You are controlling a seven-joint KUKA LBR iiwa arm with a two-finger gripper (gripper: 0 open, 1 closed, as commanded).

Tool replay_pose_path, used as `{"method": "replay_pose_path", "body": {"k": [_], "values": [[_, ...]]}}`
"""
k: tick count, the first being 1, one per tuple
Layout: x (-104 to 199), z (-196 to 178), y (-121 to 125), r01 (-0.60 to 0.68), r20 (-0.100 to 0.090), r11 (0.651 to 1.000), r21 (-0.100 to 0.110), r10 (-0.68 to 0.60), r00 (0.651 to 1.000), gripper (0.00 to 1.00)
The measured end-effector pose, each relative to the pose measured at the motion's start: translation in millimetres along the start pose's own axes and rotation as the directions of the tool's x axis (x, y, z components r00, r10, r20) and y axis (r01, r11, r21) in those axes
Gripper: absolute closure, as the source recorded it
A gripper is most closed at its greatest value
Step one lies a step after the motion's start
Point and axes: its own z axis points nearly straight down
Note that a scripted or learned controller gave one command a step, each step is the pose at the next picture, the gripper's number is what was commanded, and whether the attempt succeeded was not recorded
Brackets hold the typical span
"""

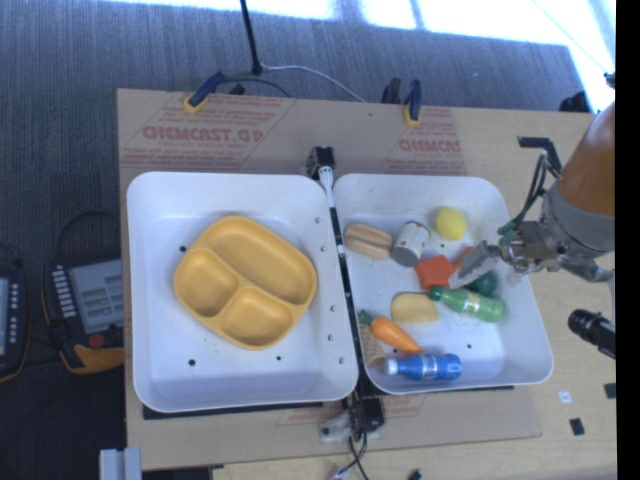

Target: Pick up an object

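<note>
Nearest, in the right bin (520,363): a glossy blue bottle (425,368), a tapered orange carrot (390,333), a smooth pale potato (415,308), a green bottle (470,303); farther, a grey can (408,243), a round lemon (451,222); above these, gripper (482,263), grip state impossible to tell.

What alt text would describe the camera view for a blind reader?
The tool reaches into the right bin above a green bottle, among toy foods and a blue bottle. The left bin bears a yellow divided tray.
</note>
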Motion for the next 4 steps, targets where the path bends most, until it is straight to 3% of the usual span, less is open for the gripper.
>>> {"method": "replay_pose_path", "body": {"k": [1, 2, 3, 4], "values": [[35, 70, 102, 0.001, 0.000, 1.000, 0.001, -0.001, 1.000, 0.00], [37, 151, 115, 0.000, 0.001, 1.000, -0.002, 0.000, 1.000, 0.00], [12, 154, 157, 0.015, -0.013, 0.999, 0.032, -0.015, 1.000, 0.00], [11, 144, 157, 0.016, -0.010, 0.999, 0.032, -0.015, 1.000, 1.00]]}}
